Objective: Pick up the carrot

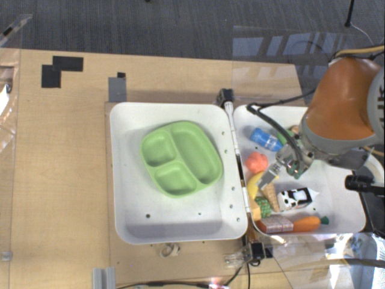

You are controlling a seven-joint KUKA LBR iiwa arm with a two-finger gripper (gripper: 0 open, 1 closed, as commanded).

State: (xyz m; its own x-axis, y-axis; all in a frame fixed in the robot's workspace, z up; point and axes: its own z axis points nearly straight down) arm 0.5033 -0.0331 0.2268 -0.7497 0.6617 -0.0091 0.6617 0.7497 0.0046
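The carrot [306, 224], orange with a small green tip at its right end, lies along the front wall of the right bin [346, 212]. My gripper [284, 166] hangs over the middle of that bin, well behind the carrot and a little to its left. It sits just right of a red-orange round toy [257, 161]. Nothing can be made out in its grasp. The orange-banded wrist [346, 104] hides the back right part of the bin.
Around the carrot lie a reddish-brown box [277, 224], a black-and-white toy [296, 198], a tan cone [269, 196], a yellow banana [253, 186] and a blue bottle [265, 139]. The left bin [129, 221] bears a green divided plate [180, 157].
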